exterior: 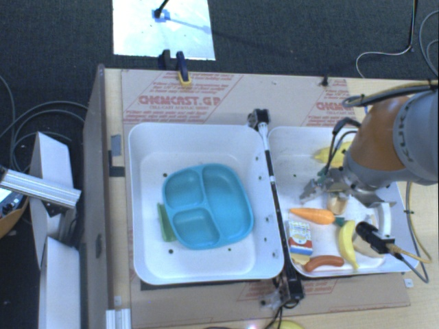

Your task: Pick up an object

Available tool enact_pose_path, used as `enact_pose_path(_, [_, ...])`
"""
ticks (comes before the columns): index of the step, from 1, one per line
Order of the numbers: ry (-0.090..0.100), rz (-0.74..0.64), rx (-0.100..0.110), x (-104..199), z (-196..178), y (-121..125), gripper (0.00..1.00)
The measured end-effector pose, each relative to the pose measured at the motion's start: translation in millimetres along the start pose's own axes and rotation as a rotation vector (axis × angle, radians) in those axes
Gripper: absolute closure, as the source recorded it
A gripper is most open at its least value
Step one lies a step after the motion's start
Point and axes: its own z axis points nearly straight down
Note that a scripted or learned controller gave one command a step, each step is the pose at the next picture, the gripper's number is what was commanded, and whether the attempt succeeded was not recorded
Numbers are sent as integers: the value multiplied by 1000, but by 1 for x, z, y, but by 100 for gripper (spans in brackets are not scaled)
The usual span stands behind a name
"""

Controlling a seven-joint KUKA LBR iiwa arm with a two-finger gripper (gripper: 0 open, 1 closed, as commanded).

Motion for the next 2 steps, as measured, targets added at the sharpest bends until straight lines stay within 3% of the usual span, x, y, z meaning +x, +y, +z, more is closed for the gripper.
enact_pose_path(1, [1,0,0,-36,-12,58,0])
enact_pose_path(2, [6,1,20,-15,0,94,0])
